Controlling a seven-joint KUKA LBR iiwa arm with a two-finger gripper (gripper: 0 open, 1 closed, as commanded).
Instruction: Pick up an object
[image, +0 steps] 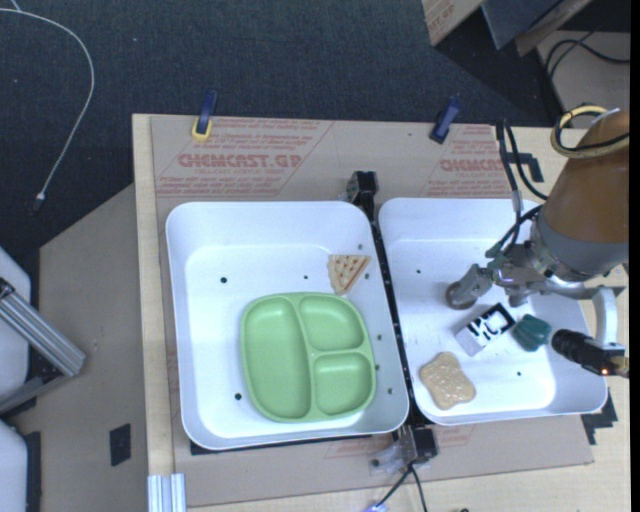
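In the right-hand bin (400, 300) the tool (478, 285) hangs low over the white floor; from here I cannot tell how it is set or whether it has hold of anything. Just below it lies a small black-and-white block (487, 328), a teal piece (532, 331) beside that, a tan cookie-like piece (446, 381) lower still. Away to its left, the other bin (190, 300) carries a green divided plate (307, 356) and a waffle-patterned wedge (347, 270).

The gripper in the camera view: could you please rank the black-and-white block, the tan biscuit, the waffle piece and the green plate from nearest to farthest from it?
From the gripper:
1. Black-and-white block, right bin, just below it.
2. Tan biscuit, right bin, near front.
3. Waffle piece, left bin, near the divider.
4. Green plate, left bin, middle.
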